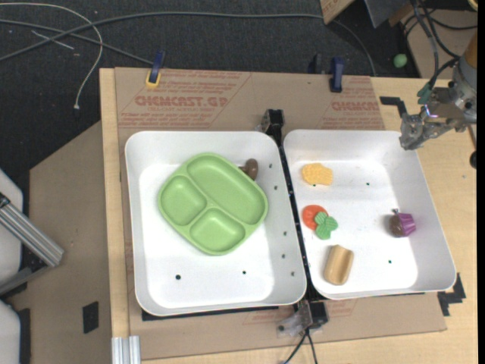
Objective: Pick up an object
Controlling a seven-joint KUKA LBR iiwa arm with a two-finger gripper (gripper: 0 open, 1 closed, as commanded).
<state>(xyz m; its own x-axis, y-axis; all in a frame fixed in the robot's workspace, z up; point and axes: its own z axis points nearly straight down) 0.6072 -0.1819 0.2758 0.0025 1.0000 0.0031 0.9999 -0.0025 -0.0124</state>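
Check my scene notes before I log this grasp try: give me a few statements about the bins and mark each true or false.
1. The green divided plate lies in the left bin. True.
2. The yellow corn sits on the plate. False: it lies in the right bin.
3. The gripper holds the purple toy. False: it hovers at the bin's far right corner, away from the toy.
4. A small brown object touches the plate's edge. True.

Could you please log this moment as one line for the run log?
gripper: above right bin's far right corner, holding nothing | right bin: corn, tomato, bread, purple toy | nothing picked yet
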